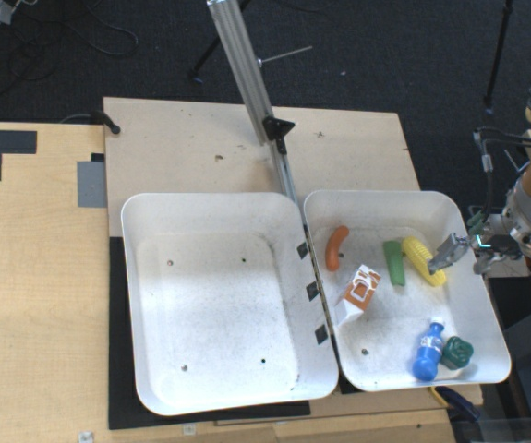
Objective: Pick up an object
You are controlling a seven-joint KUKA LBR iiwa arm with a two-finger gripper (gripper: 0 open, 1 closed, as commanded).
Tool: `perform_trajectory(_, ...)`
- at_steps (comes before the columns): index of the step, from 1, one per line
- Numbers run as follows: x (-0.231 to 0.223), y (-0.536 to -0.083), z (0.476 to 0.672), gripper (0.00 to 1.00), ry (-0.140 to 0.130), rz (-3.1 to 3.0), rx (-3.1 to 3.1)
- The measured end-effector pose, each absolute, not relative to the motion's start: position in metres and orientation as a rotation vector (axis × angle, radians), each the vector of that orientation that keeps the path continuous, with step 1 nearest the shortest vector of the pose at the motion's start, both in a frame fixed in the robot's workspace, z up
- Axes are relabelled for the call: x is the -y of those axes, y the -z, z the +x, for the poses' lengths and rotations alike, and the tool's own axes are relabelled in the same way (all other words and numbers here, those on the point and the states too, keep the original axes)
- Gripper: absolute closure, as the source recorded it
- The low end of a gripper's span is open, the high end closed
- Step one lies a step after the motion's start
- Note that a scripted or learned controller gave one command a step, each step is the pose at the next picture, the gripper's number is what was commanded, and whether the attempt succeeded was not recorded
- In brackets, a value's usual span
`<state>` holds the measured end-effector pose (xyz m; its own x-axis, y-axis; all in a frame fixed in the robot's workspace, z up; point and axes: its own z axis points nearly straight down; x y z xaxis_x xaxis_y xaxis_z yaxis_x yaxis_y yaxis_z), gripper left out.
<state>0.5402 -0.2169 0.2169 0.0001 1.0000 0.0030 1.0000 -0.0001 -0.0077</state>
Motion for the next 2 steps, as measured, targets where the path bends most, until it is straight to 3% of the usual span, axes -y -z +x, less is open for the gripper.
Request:
perform_trajectory(1, 0.217, -0.219, 0.541, 0.0, -0.001, -2.219, 2.22)
perform_trajectory(2, 0.219, -0.176, 0.541, 0.0, -0.005, -2.217, 2.216)
